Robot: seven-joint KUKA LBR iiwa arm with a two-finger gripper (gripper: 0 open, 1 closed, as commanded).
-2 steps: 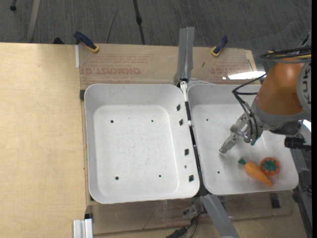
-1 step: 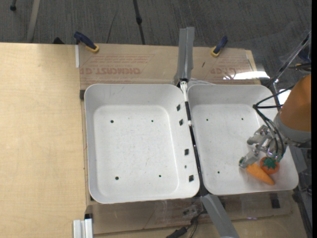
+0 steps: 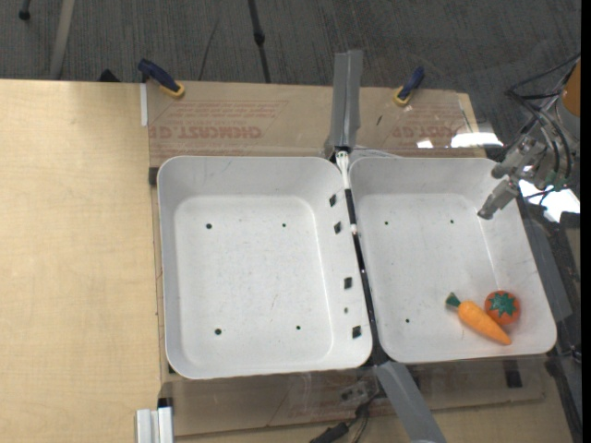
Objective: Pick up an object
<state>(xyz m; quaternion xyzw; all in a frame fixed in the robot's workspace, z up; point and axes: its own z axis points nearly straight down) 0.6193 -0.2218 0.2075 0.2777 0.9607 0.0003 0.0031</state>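
An orange toy carrot with a green top lies in the front right corner of the right bin. A red toy tomato with a green cap sits right behind it, touching it. My gripper hangs over the right bin's far right edge, well behind both toys. Its two grey fingers are spread apart, with nothing between them.
The left bin sits beside the right one, with a grey divider bar and black clips along the seam. Brown cardboard held by two clamps lies behind the bins. A wooden tabletop extends to the left.
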